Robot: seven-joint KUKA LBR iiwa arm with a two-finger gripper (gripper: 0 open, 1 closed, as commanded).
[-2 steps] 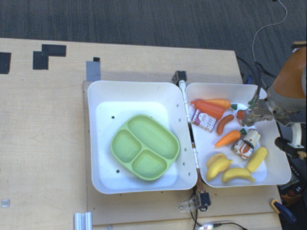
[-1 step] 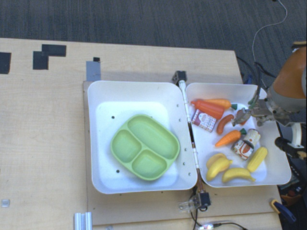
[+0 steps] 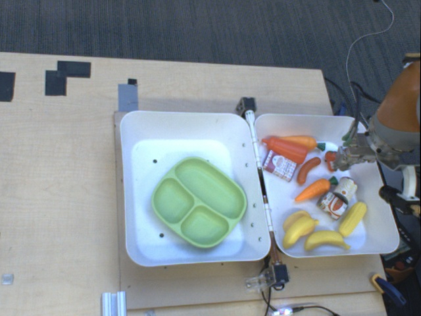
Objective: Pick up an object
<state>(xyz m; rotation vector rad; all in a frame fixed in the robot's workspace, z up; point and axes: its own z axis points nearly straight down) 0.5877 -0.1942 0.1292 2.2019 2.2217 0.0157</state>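
The gripper (image 3: 340, 158) is seen low over the right bin (image 3: 388, 242), beside the sausage (image 3: 307, 170) and carrot (image 3: 312, 189); whether the fingers are wide or closed cannot be told.

The red-and-white packet (image 3: 280, 165) bears print too small to read.

Pale green divided plate (image 3: 199, 202) in the white left bin (image 3: 135, 176); in the white right bin (image 3: 388, 239), an orange carrot (image 3: 312, 189), yellow bananas (image 3: 314, 232), a red sausage (image 3: 307, 170) and a red-and-white packet (image 3: 280, 166); light wood surface (image 3: 59, 196) with black squares (image 3: 66, 76) at upper left; dark grey carpet (image 3: 197, 18)
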